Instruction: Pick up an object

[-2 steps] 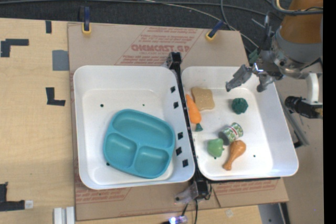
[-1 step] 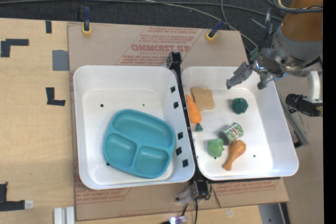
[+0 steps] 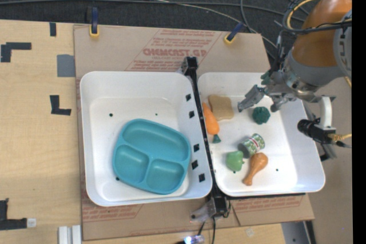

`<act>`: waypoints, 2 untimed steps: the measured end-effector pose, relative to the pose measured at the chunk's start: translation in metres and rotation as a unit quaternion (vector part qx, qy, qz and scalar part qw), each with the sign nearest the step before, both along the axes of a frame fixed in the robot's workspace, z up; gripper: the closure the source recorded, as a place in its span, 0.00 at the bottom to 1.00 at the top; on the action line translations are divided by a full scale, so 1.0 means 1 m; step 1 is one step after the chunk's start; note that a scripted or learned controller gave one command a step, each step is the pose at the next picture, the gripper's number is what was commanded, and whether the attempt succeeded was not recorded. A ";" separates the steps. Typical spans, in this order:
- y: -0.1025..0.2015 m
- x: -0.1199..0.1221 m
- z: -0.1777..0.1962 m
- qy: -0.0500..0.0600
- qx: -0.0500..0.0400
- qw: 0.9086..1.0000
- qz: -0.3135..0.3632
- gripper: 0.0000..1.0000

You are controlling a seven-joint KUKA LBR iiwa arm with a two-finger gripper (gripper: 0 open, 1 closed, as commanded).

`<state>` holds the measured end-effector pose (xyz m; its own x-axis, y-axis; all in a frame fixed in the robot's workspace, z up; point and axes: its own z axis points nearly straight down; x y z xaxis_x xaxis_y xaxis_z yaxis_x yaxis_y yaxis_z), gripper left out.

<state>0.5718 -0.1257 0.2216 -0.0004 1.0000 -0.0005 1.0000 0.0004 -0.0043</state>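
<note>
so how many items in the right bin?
6. Bread upper left, carrot along the left wall, dark green piece under the gripper, can centre, green vegetable and drumstick at the front. None looks hidden.

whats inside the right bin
The right bin holds a carrot, a tan bread slice, a dark green broccoli-like piece, a small can, a green vegetable and a drumstick. The tool hides some floor beneath it.
</note>
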 end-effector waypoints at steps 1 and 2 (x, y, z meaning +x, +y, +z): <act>0.000 -0.005 -0.064 0.001 0.000 1.000 0.000 0.00; 0.006 -0.001 -0.125 0.000 0.000 1.000 0.000 0.00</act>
<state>0.5706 -0.1201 0.0962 -0.0014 1.0000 -0.0006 1.0000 0.0014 -0.0052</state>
